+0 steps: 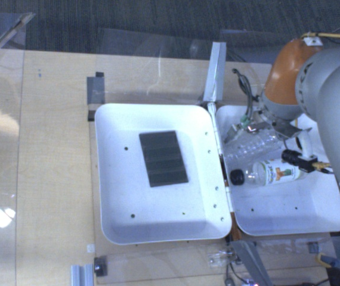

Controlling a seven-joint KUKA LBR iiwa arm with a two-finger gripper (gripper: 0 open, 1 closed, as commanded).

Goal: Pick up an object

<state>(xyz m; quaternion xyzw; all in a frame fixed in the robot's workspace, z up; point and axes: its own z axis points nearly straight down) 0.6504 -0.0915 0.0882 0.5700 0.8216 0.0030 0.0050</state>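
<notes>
Bottles are what I see in the right bin [313, 216], two of them lying on their sides. The nearer one is a clear bottle [265, 174] with a black cap pointing toward the divider between the bins and a white label with green and orange print around its middle. Just above it, touching or nearly so, lies a second clear bottle [252, 144], crumpled-looking and hard for me to outline against the white floor.

My arm [313, 82] comes in from the right, its grey body and orange band covering the upper right corner of that bin. The gripper [246, 126] sits low over the far end of the bin, at the upper end of the crumpled bottle. From this angle I think its tip is at or just beside that bottle, but the transparent plastic and the glare blur the contact, and I cannot tell whether the pincer is spread or closed, nor whether anything sits between its tips. A black cable with an orange-tipped connector [304, 159] hangs off the wrist over the labelled bottle.

The left bin [113, 177] holds one dark grey flat rectangular block [163, 158], ribbed into three bands, lying slightly tilted near the middle of the floor and well apart from the arm. Both bins rest on the wooden bench [45, 177].
</notes>
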